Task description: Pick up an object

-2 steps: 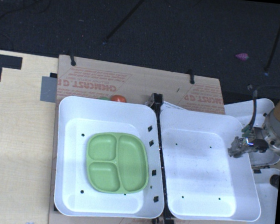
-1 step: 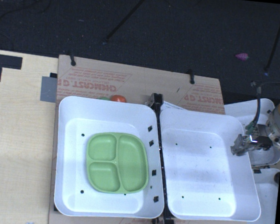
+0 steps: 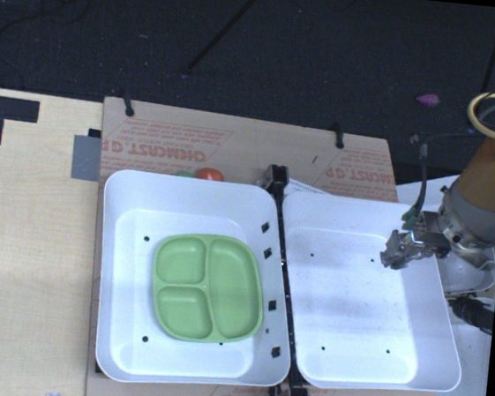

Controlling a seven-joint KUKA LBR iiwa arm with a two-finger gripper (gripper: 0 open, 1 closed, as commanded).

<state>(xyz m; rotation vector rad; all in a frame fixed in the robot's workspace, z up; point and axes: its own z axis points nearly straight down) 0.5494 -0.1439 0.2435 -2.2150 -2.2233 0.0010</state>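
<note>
Here the green tray (image 3: 208,288) lies flat, long axis slightly tilted; tool (image 3: 398,252) state unclear.

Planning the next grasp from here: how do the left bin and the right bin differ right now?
The left bin holds a green divided plate; the right bin shows bare white floor with small dark dots. The gripper hangs over the right bin's upper right part, while the left bin has no arm above it. A small red thing sits behind the left bin's far rim. Both are shallow, white, and similar in size.
</note>
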